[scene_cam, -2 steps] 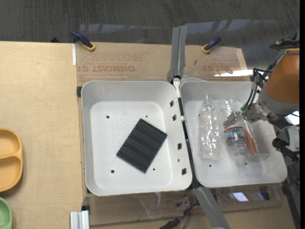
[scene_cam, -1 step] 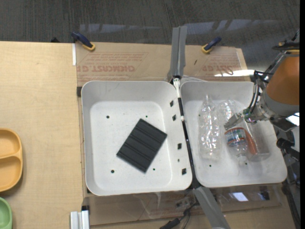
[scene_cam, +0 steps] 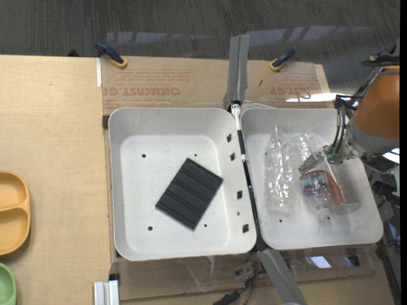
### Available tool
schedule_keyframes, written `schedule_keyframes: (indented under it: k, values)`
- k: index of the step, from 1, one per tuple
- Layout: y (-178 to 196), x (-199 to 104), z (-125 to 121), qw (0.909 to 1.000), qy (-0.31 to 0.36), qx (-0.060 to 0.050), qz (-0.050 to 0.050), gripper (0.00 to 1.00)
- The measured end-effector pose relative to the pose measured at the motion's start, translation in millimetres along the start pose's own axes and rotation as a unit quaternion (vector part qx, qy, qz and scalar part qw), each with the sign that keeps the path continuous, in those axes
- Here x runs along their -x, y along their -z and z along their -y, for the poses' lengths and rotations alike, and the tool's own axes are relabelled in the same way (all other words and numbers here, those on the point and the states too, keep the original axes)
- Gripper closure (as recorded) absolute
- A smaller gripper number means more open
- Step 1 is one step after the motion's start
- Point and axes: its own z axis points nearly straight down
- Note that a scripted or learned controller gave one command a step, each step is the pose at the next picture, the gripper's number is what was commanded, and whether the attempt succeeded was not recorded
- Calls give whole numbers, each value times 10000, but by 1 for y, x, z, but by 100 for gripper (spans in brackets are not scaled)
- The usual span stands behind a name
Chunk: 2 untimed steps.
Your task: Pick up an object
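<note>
You have the arm (scene_cam: 375,110) reaching in over the right bin (scene_cam: 356,234), its orange band sitting above that bin's upper right corner. The gripper (scene_cam: 316,166) is low inside the right bin, touching or just above a clear plastic bottle with a red and blue label (scene_cam: 321,189). You cannot tell whether it is clenched or released, since the clear plastic and the tool blur together there. The bottle lies on its side toward the right bin's right half. Just to its left, still within the right bin, lies a crumpled piece of clear plastic (scene_cam: 283,167). In the left bin (scene_cam: 124,189), just beside the right bin, a flat black ribbed rectangle (scene_cam: 189,193) lies tilted near the middle. Well to the left of the right bin, an orange divided tray (scene_cam: 13,211) rests on the wooden bench (scene_cam: 51,119)
</note>
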Motion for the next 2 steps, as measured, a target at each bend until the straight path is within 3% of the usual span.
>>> schedule_keyframes:
  k: [1,2]
  values:
    - [0,-1,-2,9981,619,9,2,0]
    - [0,-1,-2,9981,623,10,2,0]
